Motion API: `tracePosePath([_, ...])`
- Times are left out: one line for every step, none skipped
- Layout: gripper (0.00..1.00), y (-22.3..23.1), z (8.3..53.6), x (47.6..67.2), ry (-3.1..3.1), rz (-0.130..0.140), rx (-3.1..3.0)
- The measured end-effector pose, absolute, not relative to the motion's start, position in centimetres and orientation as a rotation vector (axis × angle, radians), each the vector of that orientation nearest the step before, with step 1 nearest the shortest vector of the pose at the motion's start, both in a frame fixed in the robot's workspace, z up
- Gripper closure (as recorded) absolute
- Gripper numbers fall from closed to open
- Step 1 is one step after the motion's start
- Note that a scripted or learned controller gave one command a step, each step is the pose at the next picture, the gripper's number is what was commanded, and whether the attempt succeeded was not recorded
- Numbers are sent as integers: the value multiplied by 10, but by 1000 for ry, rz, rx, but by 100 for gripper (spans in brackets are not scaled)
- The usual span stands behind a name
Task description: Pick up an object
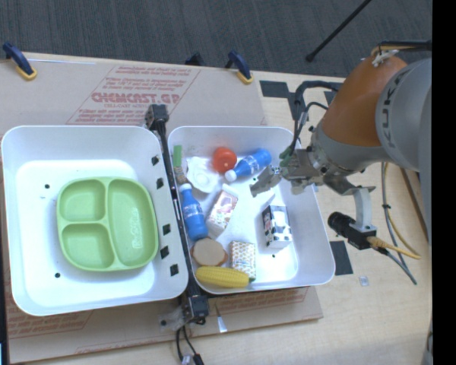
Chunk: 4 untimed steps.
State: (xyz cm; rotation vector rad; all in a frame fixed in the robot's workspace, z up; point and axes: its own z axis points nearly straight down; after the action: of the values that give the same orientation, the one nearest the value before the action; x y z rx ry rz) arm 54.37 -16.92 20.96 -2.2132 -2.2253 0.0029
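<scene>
Hovering above the right bin (319, 258), near its right wall, the end effector (267, 182) is seen; whether it is spread or pressed together cannot be told. Two white bins are counted on the desk (380, 310). One green divided plate (106, 223) lies in the left bin (15, 204). In the right bin lie two blue bottles (191, 213) (249, 166), one red ball (224, 159), one corn cob (222, 277), one black-and-white box (275, 226) and one round brown disc (209, 252). "CHEMCAST GP" is printed on the cardboard (137, 93) at the desk's far edge.
</scene>
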Motion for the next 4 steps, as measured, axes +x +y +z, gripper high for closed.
tracePosePath([0, -207, 107, 527, -2228, 3, -2212])
tracePosePath([0, -191, 92, 592, -2229, 3, -2211])
tracePosePath([0, -182, 92, 553, -2227, 5, -2211])
tracePosePath([100, -182, 103, 555, -2231, 3, -2210])
